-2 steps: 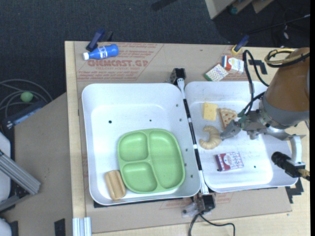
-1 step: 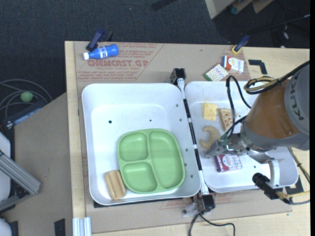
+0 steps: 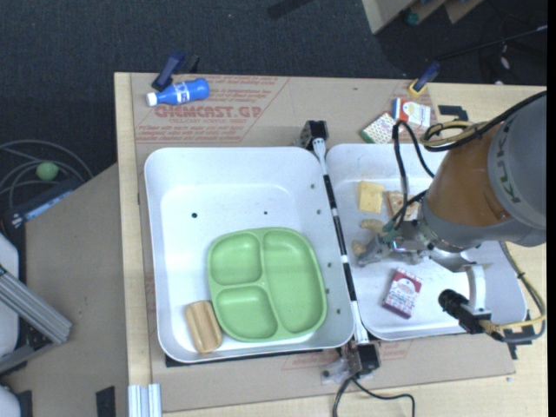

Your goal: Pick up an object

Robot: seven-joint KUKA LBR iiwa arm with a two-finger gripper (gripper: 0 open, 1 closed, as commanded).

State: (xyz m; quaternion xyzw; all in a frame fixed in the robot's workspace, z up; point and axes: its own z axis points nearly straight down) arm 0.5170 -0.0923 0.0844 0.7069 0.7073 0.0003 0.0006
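- Grey arm w/ orange band over right bin; gripper low near its left wall. I can't tell its state.
- Red-white box lies just below-right, apart.
- Green tray in left bin.

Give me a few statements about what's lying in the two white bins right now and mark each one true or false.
1. The green divided plate lies in the left bin. True.
2. A tan block lies beside the plate's left lower corner. True.
3. The small red box lies in the left bin. False: it lies in the right bin.
4. The blue and white bottle lies inside a bin. False: it lies on the bench behind the left bin.
5. The gripper is low over the right bin. True.
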